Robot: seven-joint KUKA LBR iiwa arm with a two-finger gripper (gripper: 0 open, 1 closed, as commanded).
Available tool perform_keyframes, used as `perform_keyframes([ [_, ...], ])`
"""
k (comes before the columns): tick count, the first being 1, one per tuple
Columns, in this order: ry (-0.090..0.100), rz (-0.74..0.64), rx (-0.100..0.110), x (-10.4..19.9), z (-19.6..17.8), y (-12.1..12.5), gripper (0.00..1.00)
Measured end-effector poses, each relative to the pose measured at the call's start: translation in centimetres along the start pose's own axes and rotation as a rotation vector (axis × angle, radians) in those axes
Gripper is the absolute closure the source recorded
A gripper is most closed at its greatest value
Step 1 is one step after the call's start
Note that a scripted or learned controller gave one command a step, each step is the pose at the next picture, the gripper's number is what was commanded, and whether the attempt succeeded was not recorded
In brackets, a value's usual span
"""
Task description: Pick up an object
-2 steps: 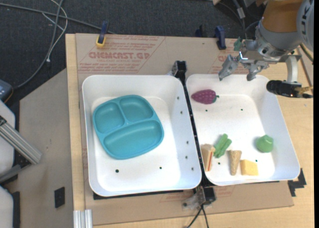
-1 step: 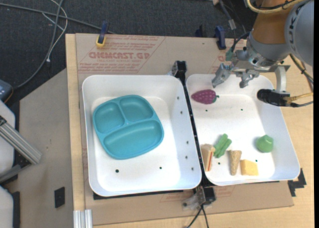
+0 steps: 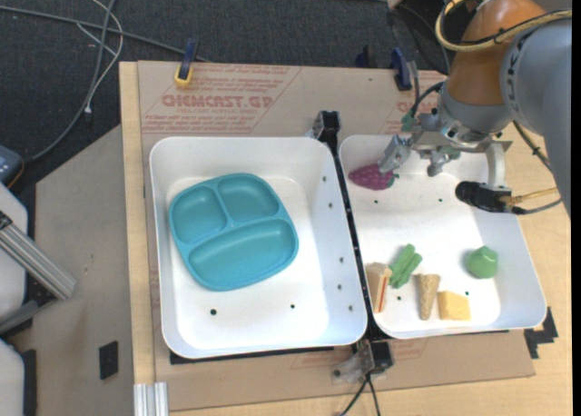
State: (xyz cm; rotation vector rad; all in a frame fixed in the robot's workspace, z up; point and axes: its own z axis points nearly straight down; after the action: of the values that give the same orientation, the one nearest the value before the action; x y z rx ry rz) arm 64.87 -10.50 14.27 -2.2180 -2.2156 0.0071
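Two white bins sit side by side on the bench: the left bin (image 3: 172, 223) carries a big teal divided plate (image 3: 234, 230), and the right bin (image 3: 508, 251) carries the small pieces. Over the far part of the right bin hangs the grey arm (image 3: 536, 51) with its orange band, and below it the gripper (image 3: 413, 158) is lowered close to the bin floor.

By the look of things, the pick is not yet done; nothing is seen lifted between the fingers. One finger (image 3: 392, 158) points down beside a purple object (image 3: 370, 176), touching or just grazing its right edge, while the other finger (image 3: 436, 162) stands well to the right, so the jaws look spread apart and not clenched on anything. The purple object lies on the bin floor at the far left corner, just left of and slightly nearer than the gripper's middle, so it sits outside the gap rather than inside it.

Along the near edge lie smaller candidates: a green round piece (image 3: 482, 262), a green leafy piece (image 3: 404, 262), a yellow block (image 3: 453, 306), a tan cone (image 3: 427, 294) and a slice with an orange stripe (image 3: 378, 285), all well apart from the gripper.
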Motion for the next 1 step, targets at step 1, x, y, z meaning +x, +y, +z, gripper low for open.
perform_keyframes([
  [1,-0.001,-0.001,-0.010,0.05,-1.60,0.23,1.00],
])
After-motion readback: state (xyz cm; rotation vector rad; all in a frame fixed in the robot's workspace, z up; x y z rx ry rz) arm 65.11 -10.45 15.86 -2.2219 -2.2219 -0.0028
